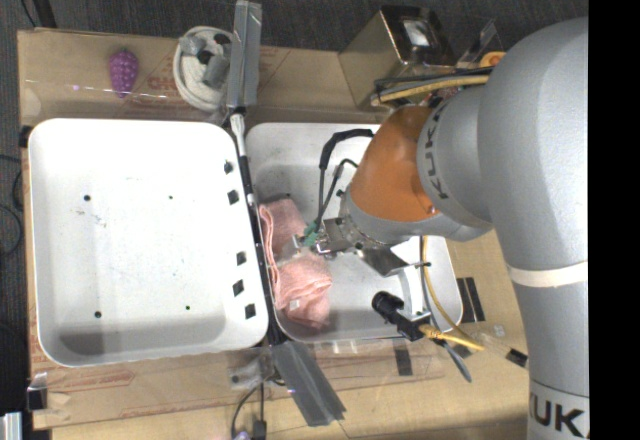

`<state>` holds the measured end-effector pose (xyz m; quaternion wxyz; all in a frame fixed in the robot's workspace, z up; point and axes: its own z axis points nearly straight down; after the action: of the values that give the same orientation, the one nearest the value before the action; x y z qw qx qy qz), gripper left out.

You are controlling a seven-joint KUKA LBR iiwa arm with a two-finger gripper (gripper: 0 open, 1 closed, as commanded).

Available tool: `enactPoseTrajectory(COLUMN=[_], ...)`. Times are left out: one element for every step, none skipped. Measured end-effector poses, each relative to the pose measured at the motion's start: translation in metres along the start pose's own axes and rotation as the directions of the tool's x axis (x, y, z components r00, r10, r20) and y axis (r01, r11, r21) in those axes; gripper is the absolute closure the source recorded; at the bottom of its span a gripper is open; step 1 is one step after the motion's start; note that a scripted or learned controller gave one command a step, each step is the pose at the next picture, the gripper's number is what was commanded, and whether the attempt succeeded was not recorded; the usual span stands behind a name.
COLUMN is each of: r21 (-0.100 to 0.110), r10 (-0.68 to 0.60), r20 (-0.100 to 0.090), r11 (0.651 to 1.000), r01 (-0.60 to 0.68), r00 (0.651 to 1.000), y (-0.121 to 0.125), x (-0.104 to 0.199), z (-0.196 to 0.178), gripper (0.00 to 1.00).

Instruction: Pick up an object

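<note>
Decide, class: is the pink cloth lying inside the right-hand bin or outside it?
Inside. The pink cloth lies bunched on the floor of the right bin, against the wall it shares with the left bin.

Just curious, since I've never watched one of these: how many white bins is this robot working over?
2. One white bin sits on the left; the other white bin is right beside it, holding a pink cloth, partly covered by the arm.
</note>
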<state>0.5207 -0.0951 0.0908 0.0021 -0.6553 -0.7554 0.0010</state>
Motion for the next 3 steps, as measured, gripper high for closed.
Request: enactPoseTrajectory(r21=[-0.001,0.002,-0.002], r10=[0.060,0.057,-0.165], r20=[0.001,0.000,0.002], r11=[0.998,0.998,0.986], r01=[-0.060,-0.057,0.165], r00=[0.998,0.998,0.986], y=[0.063,0.063,0.113], x=[-0.016,-0.016,0.031], z=[-0.001,-0.011,-0.101], gripper=[0.00,1.00,1.00])
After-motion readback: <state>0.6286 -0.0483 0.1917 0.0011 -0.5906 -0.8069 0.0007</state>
